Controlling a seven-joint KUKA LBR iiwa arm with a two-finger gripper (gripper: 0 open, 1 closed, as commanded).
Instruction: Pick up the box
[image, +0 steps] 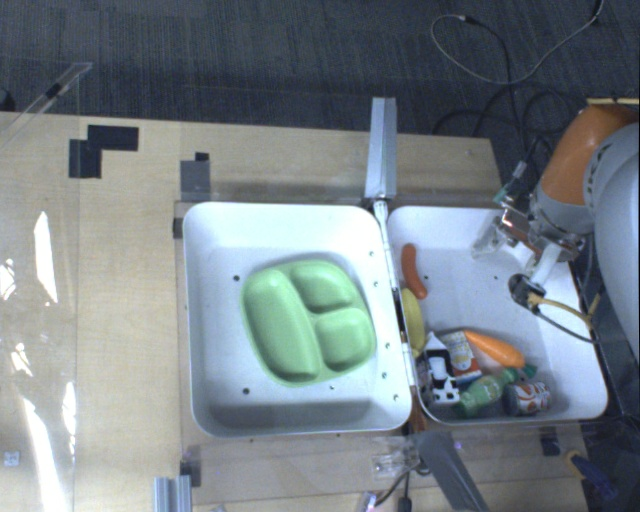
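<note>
Bench (90, 330), pale wood, spans the frame and bears two white bins side by side. Left bin (215, 400), centre of the frame, holds a green tray (305, 322) with three compartments. Right bin (470, 235), right of centre, holds a cluster of small things along its lower and left walls.

Arm (600, 170), grey with an orange band, enters at the upper right edge and reaches down and leftward over the upper right corner of the right bin. Gripper (530, 255) hangs near that corner, above bare bin floor; whether its fingers are spread or pressed together cannot be told, and nothing is seen between them.

Box (437, 372), small, dark with white patches, lies at the lower left of the right bin, close against the wall shared with the left bin. From the gripper it lies down and to the left, well apart, across the open floor of the bin. Its long axis cannot be judged; it is partly crowded by its neighbours.

Neighbours, clockwise: banana (412, 320) just above the box along the shared wall, sausage (413, 272) higher still, carrot (495, 349) to the right, green bottle (482, 392) just beside and below, can (527, 398) at the lower right.

Judgement: the approach calls for a diagonal traverse toward the lower left, then a descent into tight clutter.
</note>
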